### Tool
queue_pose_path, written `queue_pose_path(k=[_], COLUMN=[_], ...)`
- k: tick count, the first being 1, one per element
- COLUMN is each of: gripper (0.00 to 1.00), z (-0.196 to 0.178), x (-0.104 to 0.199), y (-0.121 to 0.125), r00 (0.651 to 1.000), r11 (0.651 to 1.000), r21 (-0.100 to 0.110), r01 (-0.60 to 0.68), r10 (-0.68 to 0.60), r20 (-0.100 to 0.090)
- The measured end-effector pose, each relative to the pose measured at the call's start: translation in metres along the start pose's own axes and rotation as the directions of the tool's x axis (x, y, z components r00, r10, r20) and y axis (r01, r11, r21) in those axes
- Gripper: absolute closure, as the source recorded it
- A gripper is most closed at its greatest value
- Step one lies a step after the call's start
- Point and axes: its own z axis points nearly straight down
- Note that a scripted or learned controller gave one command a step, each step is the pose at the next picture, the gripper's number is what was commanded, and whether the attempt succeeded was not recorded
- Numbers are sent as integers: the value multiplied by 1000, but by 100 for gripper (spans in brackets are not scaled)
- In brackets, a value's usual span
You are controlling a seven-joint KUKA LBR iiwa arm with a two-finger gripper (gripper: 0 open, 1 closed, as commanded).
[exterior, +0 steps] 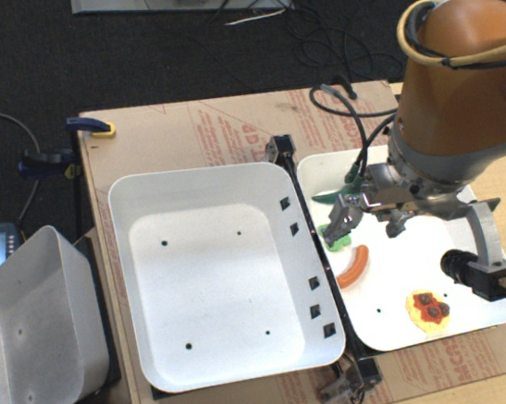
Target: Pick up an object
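Gripper [342, 221] hides part of a green object [339, 241]; its grasp state unclear.

Red print on cardboard [225, 135]; illegible

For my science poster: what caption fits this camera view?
Robot arm's tool hovers over a green toy beside a toy sausage in the right bin.

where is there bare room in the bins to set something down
The left bin offers the widest bare floor, wall to wall. In the right bin, one free patch lies between the sausage and the pizza, toward the near wall. It is crowded at the far left corner, where the gripper hangs over a green piece.
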Motion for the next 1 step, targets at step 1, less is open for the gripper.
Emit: queue_pose_path(k=[1], gripper=[0], z=[153], x=[-40], y=[73], r00=[1000], r11=[1000], r21=[-5], r01=[-12], r10=[12], r20=[2])
